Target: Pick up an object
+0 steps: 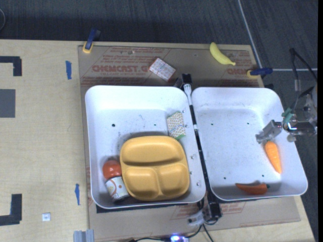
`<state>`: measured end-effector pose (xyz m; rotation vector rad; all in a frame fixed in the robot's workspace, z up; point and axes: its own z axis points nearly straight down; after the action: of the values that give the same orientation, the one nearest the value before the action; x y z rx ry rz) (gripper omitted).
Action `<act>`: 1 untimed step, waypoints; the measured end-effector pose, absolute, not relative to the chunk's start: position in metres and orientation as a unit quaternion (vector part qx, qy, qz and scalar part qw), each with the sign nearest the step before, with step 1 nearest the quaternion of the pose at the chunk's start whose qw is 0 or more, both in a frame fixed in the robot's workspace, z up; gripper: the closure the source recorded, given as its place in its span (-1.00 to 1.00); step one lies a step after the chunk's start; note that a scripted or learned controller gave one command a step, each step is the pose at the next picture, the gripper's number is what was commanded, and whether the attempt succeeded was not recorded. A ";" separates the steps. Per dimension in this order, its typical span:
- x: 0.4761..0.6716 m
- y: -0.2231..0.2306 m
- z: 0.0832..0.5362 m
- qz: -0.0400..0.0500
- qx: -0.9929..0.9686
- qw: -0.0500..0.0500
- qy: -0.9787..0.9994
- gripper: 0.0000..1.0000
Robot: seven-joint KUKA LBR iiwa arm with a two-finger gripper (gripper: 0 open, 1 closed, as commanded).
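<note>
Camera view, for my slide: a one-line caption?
Hand poised beside a carrot in the right bin; yellow tray in the left.

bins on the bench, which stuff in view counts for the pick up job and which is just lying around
For the job:
- carrot, right bin, nearest the gripper
- red pepper, right bin
- yellow tray, left bin
- small can, left bin
- patterned packet, left bin

Just lying about:
- banana, outside the bins
- patterned card, outside the bins
- blue clamp

I see a tan bench (pixel 40 150) with black tape marks (pixel 12 65) by its left edge. Dark grey carpet (pixel 151 11) runs along the far side, crossed by a pale line (pixel 246 19) near the right.
</note>
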<state>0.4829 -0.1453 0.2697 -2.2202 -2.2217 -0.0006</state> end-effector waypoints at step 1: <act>0.515 -0.124 0.159 0.000 -0.707 0.001 -0.707 -1.00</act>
<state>0.5149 -0.1236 0.1592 -2.2206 -2.2201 0.0006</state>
